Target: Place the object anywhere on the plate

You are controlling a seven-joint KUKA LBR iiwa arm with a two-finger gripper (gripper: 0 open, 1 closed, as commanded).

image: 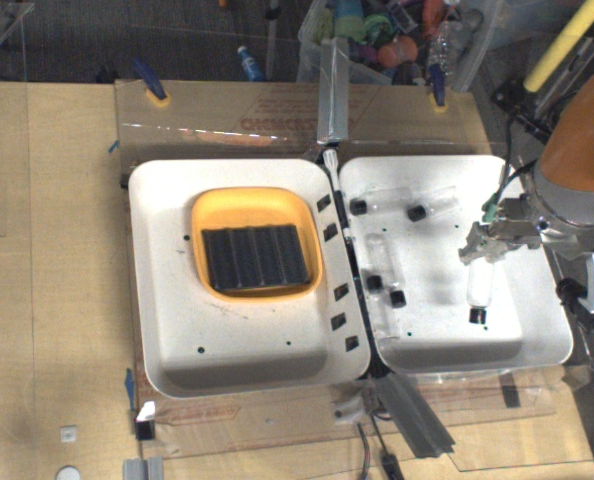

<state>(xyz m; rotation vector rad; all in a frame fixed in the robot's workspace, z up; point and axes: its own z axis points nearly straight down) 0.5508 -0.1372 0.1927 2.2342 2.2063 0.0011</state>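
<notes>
Right bin [537, 353] up front, clear bottles [479, 290] scattered; hand [482, 250] low over one, grip unclear; plate [255, 203] waiting left.

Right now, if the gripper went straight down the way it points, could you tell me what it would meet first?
Probably the clear vial lying under the gripper on the right bin floor, though depth is hard to judge from this slant.

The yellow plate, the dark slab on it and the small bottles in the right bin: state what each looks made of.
Yellow plate: probably plastic, smooth with a soft glow along its rim. Dark slab: matte black, ribbed, perhaps rubber or plastic; unclear. Small bottles: clear plastic or glass with black caps, the white bin showing through them.
</notes>
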